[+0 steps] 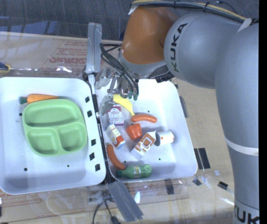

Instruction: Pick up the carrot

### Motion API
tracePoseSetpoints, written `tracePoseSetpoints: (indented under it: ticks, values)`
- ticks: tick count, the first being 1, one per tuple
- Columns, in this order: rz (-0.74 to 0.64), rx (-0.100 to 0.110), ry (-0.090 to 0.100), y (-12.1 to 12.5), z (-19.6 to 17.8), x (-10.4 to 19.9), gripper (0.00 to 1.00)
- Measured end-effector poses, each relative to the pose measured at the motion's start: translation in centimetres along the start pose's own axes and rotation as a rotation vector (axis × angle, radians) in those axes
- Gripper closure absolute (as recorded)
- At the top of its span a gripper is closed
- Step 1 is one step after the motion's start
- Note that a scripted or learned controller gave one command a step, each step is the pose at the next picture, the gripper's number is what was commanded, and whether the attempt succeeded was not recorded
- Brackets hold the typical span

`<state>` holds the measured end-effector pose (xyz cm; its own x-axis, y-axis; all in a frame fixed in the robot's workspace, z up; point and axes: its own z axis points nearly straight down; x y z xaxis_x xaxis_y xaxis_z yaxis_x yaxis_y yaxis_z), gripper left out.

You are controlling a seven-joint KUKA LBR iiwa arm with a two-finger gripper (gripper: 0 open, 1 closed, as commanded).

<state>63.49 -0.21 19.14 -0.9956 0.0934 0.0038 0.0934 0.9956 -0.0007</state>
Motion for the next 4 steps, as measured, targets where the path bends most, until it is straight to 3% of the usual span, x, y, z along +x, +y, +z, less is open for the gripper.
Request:
tracePoseSetpoints:
  ticks: [1, 2, 3, 4]
  values:
    - [-0.257, 0.000, -0.008, 0.5, -0.2, -1.1, 0.00]
    - [-0.604, 0.000, -0.008, 5.7, -0.2, -1.7, 0.00]
    - [-0.604, 0.001, -0.012, 5.7, -1.3, -1.8, 1.00]
    - [-0.727, 0.003, -0.014, -1.0, -16.2, -2.3, 1.00]
